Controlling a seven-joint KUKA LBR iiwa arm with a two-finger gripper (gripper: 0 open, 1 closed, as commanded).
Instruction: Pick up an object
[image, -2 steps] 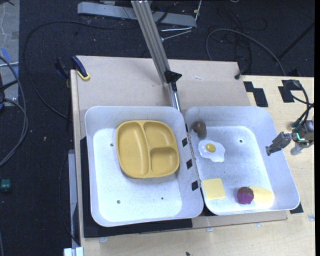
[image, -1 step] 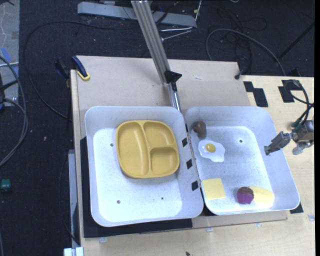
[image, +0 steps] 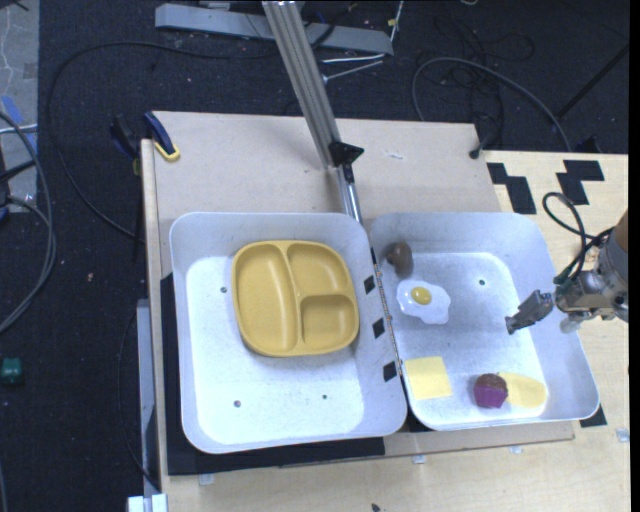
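Camera view: gripper (image: 528, 312) over right bin (image: 560, 300), grip state unclear, fried egg (image: 423, 300) apart.

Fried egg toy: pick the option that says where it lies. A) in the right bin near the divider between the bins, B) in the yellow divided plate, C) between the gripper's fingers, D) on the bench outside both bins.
A: the fried egg toy lies on the floor of the right bin, close to the divider, below a small brown object.
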